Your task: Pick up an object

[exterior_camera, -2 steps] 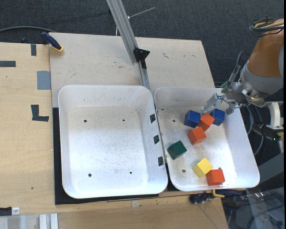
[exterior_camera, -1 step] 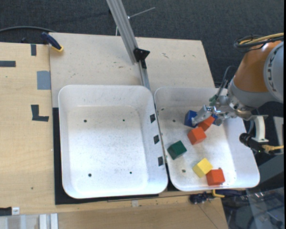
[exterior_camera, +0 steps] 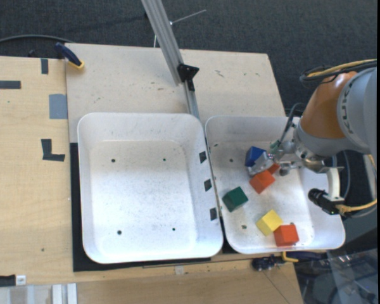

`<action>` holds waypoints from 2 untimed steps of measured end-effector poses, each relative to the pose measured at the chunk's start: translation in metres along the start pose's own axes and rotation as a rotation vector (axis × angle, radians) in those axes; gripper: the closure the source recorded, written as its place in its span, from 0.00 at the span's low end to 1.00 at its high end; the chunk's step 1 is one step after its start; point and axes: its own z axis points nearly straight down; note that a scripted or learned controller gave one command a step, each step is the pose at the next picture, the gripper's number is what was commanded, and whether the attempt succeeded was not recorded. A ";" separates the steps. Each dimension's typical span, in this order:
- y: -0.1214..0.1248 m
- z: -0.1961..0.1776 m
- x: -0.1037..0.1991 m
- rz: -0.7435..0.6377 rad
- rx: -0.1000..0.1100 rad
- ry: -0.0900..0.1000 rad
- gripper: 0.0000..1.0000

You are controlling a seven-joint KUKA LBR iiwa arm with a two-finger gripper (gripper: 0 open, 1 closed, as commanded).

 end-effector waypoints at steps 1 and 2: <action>0.001 -0.013 0.001 -0.002 -0.003 0.000 1.00; 0.001 -0.073 -0.007 -0.001 -0.010 -0.002 1.00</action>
